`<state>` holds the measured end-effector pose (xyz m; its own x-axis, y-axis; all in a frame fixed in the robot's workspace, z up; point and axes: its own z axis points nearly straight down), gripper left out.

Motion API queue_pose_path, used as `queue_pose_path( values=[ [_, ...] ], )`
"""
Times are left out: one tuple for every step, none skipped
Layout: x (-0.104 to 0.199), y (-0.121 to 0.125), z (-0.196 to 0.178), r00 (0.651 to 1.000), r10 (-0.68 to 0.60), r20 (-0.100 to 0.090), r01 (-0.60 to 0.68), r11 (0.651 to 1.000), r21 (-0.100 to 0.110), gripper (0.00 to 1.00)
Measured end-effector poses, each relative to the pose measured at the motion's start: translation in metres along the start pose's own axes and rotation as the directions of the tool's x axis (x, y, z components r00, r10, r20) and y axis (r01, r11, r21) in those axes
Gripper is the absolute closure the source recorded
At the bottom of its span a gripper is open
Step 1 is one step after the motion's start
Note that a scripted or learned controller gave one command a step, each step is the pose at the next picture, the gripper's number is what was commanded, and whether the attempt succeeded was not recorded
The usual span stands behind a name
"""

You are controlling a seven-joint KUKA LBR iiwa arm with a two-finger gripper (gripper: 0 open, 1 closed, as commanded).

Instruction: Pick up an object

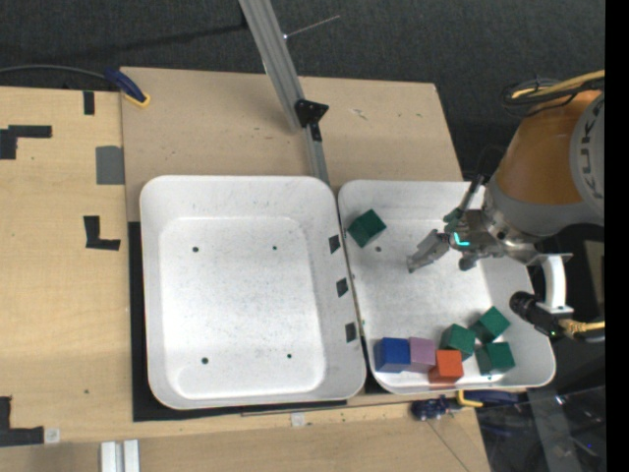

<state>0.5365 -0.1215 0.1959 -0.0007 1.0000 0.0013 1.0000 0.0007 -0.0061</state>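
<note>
The gripper (425, 256) is seen over the middle of the right bin (393, 200), reached in from the right; whether it is spread or closed cannot be told, and nothing is seen between its tips. A green block (367, 228) lies apart from it, to the left and farther back. Along the near wall of this bin a blue block (393, 353), a lilac block (423, 352), an orange block (448, 365) and three more green blocks (488, 339) are clustered. The left bin (241, 288) is set just beside it on the table (197, 116).
</note>
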Motion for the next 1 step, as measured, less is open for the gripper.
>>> queue_pose_path(
  values=[
    [-0.0001, 0.0009, -0.0021, 1.000, -0.001, 0.001, 0.001, 1.000, -0.004, 0.00]
  ],
)
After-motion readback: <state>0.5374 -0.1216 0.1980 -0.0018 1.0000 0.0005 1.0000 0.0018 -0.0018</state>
